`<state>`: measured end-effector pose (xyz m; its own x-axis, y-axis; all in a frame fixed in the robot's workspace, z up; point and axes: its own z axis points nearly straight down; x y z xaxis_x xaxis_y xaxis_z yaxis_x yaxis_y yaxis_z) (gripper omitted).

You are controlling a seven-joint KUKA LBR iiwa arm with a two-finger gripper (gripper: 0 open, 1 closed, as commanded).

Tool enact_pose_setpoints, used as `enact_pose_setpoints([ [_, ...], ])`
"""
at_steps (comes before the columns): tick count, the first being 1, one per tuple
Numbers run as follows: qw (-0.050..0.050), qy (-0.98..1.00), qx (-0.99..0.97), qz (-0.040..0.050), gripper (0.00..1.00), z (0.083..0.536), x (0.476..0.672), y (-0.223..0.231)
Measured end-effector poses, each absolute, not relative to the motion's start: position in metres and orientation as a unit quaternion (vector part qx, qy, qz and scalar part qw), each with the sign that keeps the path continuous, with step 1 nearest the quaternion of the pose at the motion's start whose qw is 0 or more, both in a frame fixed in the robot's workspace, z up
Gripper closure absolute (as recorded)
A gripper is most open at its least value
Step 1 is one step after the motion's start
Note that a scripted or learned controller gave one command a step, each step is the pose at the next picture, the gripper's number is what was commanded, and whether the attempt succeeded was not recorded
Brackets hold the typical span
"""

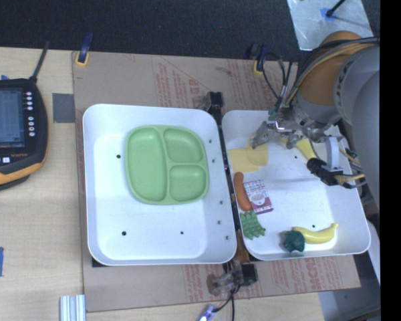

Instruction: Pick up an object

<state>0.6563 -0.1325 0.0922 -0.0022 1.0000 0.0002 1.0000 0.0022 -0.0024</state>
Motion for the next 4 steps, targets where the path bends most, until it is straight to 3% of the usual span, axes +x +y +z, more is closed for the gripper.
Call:
enact_pose_setpoints([
  [1,0.001,-0.709,-0.706,0.0009,1.00,0.103,0.657,-0.133],
  [2,0.001,-0.709,-0.705,0.0011,0.00,0.103,0.657,-0.133],
  [3,0.004,-0.708,-0.706,-0.0002,0.00,0.095,0.657,-0.182],
  [4,0.000,-0.708,-0.706,0.0003,0.00,0.175,0.644,-0.212],
])
